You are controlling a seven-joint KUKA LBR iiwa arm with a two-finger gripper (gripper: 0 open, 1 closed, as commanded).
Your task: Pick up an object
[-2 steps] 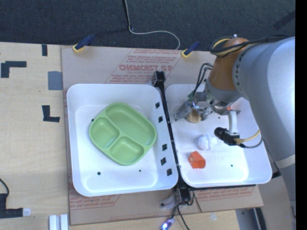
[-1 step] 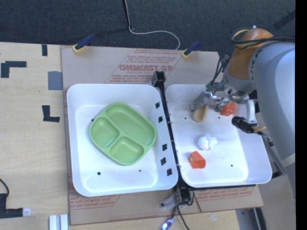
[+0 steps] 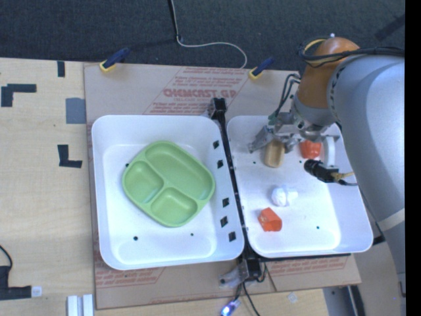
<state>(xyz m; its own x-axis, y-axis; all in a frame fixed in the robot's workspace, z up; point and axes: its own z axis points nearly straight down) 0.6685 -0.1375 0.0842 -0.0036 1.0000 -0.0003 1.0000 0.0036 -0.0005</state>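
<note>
Gripper [image 3: 275,143] low in right bin [image 3: 342,239], seemingly closed on a tan block [image 3: 273,155]; green tray [image 3: 168,183] in left bin [image 3: 115,242].

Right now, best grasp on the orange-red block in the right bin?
Probably straight down on the orange-red block, fingers across its narrower sides. It lies low and alone on the right bin floor, apart from the white ball and the walls, so both sides are free.

bench [image 3: 39,196] | cardboard sheet [image 3: 191,91] on top | 2 white bins [image 3: 108,137] side by side
</note>
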